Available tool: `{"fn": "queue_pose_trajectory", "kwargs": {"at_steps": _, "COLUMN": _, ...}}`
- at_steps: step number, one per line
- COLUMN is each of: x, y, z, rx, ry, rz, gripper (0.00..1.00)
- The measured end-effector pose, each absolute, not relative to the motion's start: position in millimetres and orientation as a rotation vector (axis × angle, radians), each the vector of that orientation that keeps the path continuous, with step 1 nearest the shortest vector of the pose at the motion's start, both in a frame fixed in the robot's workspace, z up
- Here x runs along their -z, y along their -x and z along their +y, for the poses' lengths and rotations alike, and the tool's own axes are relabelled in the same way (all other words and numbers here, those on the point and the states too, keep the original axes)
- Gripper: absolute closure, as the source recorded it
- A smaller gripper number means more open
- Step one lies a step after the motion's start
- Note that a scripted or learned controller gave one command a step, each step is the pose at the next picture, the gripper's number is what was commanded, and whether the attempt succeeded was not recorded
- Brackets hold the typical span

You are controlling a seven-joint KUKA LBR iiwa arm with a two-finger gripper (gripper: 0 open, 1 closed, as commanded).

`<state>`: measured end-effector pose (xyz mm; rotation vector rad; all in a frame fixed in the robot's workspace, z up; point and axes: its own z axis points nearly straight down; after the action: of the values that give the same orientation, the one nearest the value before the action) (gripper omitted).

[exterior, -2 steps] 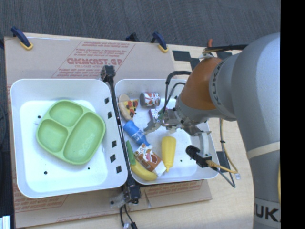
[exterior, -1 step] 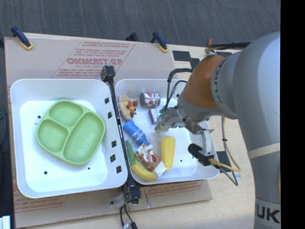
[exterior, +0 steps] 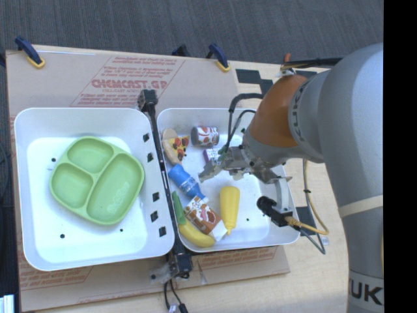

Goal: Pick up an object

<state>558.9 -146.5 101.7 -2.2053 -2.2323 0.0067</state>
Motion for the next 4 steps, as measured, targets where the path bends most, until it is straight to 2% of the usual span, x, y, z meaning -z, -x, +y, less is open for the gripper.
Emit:
{"fn": "queue_pose_trajectory", "kwargs": {"at_steps": 1, "x": -112.0, "y": -559.5, "z": -146.2, "rx": -0.009, "ry": 2.2, "rz": -2.237, "gripper": 1.0}}
{"fn": "queue_pose_trajectory", "kwargs": {"at_steps": 2, "x": -192.4, "y": -505.6, "z": -179.6, "rx": -0.001, "ry": 2.217, "rz": -2.226, "gripper": 1.0}}
{"fn": "queue_pose_trajectory", "kwargs": {"at_steps": 3, "x": -191.7, "y": -505.5, "z": -179.0, "rx": -0.001, "ry": 2.215, "rz": -2.226, "gripper": 0.0}}
{"fn": "queue_pose_trajectory", "kwargs": {"at_steps": 4, "x": -91.4, "y": -529.8, "z": -204.2, "rx": -0.004, "ry": 2.212, "rz": -2.228, "gripper": 0.0}}
